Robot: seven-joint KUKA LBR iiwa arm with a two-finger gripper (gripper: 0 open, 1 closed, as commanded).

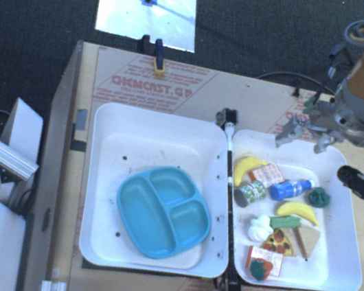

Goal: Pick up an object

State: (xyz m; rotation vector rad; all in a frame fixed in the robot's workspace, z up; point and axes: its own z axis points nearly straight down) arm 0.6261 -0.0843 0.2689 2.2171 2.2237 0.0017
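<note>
Arm's two-finger gripper hangs open over the right white bin's top edge, toy food piled below; light-blue divided plastic plate sits in the left white bin.

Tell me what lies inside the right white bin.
The right bin holds two bananas, a blue bottle, a pizza slice, a small can and other toy foods. Whatever lies beneath this pile is covered.
</note>
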